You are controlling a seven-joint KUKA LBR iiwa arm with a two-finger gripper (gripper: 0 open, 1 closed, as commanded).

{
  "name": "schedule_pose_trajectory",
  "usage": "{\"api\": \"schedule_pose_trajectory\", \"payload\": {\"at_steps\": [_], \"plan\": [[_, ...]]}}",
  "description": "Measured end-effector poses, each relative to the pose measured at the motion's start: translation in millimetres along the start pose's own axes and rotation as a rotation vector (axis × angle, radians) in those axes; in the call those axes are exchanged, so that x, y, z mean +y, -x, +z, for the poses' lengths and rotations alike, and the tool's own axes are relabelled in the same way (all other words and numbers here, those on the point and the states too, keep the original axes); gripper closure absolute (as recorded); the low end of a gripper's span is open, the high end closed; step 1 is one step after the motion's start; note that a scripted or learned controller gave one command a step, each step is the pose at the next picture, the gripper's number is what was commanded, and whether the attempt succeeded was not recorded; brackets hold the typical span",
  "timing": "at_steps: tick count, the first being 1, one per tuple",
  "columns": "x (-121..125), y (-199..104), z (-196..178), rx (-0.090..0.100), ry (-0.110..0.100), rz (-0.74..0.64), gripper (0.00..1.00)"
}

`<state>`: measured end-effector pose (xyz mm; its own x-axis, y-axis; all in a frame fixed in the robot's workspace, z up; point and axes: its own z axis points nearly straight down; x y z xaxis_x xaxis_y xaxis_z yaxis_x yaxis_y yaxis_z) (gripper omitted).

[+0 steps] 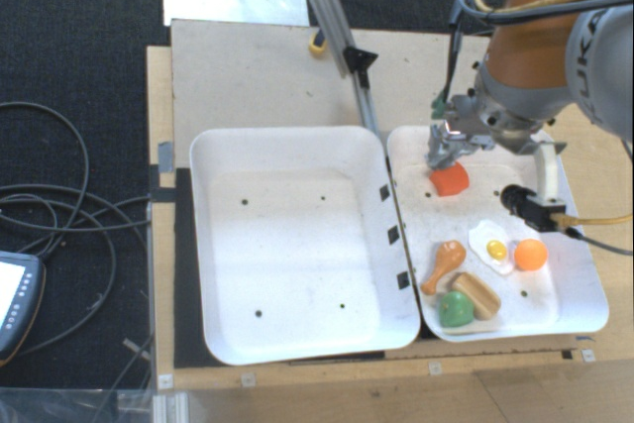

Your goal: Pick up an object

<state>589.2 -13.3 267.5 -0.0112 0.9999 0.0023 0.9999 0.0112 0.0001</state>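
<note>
My gripper (445, 154) hangs over the back of the right bin (584, 307), its tips just above a red block (451, 180). The block lies on the bin floor, directly below and slightly in front of the tips. Toward the bin's front lie a fried egg toy (492, 247), an orange ball (531, 255), a chicken drumstick toy (443, 266), a hot dog bun toy (477, 294) and a green round toy (456, 309).
The left bin (213, 213) stands beside the right one, with a shared rim between them. A slanted metal pole (332, 10) crosses behind the bins. Cables and a pendant (12, 297) lie on the floor at left.
</note>
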Motion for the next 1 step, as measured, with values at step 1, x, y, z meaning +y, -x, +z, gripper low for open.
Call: {"api": "schedule_pose_trajectory", "payload": {"at_steps": [1], "plan": [[-13.7,-52.6,15.8,0.0,-0.001,0.001,1.0]]}}
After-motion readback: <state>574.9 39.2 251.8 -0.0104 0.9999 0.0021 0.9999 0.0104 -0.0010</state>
